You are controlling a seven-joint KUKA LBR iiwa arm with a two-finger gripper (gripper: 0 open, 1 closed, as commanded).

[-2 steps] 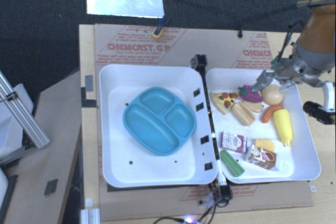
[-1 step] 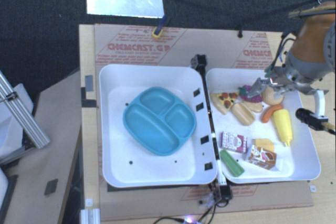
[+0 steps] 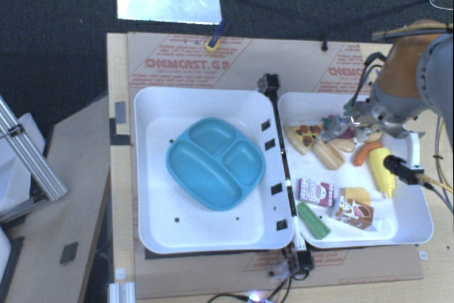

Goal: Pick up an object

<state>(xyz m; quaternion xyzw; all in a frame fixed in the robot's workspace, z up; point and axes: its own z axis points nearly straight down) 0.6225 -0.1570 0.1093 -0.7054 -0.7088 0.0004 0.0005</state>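
**Jaws over hot dog, right bin**

Hot dog [image 3: 328, 153] lay in the right bin [image 3: 411, 227], long axis diagonal, pointing toward the pizza slice [image 3: 303, 136] beside it. Jaws [image 3: 342, 125] sat just above the hot dog; spread unclear, cannot tell. Yellow bottle [image 3: 384, 172] right of the hot dog.

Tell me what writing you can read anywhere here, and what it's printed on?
"CHEMCAST GP": red print on the brown board under the bins, at upper left.
The same red print repeats at upper right, partly cut off by the arm.
Small cartons in the right bin: print too small to read.
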